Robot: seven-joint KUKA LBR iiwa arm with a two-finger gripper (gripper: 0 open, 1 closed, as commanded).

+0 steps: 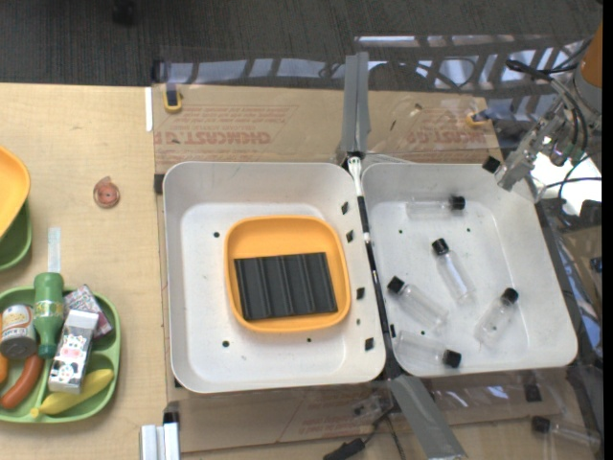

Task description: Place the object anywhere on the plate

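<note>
An orange plate [287, 286] sat in the left bin [192, 257]; five clear vials [450, 268] lay in the right bin [536, 257]. The pincer's [517, 166] grip state was unclear.

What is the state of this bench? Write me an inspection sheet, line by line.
Surface: two shallow white bins, left bin, right bin, side by side.
Job's things: orange square plate with dark ribbed insert in left bin; five clear plastic vials with black caps scattered in right bin.
Clutter: green tray of toy food on wooden table.
Gripper: gripper above right bin's far right corner, holding nothing.
Cables: wires by the wrist.
Surroundings: dark carpet.
</note>
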